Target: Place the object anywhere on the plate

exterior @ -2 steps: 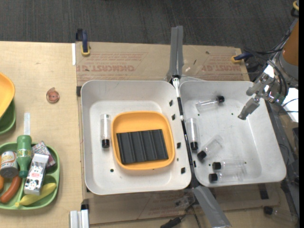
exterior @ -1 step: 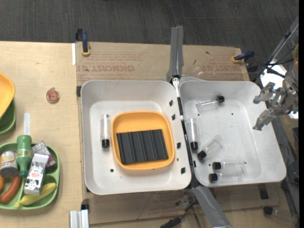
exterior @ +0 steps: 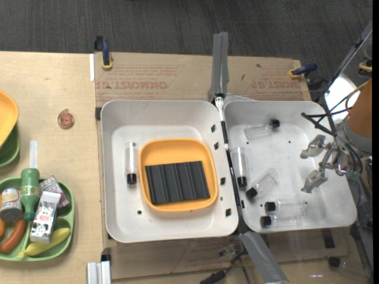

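Observation:
An orange plate lies in the middle of the left bin. A dark grey ribbed block rests flat on it, toward the plate's front. My gripper hangs over the right side of the right bin, far from the plate. Its two fingers are spread open with nothing between them. Several clear vials with black caps lie in the right bin, among them one by the left wall and one near the back.
Another clear vial lies in the left bin, left of the plate. On the wooden table to the left stand a green tray of toy food and a yellow bowl. Cables hang near the arm at the right.

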Action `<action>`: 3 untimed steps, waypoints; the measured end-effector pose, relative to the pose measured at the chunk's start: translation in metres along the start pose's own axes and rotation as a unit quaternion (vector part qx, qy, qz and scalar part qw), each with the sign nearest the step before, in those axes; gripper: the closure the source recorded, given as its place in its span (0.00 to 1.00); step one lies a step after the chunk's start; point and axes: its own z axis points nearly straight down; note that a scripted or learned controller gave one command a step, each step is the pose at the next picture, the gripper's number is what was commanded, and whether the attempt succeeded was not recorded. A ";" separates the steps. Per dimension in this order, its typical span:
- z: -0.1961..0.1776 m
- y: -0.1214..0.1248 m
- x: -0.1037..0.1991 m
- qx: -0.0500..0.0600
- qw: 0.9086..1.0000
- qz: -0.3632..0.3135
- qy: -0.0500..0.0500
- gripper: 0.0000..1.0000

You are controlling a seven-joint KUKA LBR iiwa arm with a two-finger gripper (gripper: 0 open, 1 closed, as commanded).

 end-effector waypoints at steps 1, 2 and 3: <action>-0.190 0.000 -0.040 0.000 1.000 0.021 -0.001 0.00; -0.158 0.015 0.036 0.000 1.000 0.006 0.000 0.00; -0.108 0.033 0.063 0.000 0.992 -0.122 0.001 0.00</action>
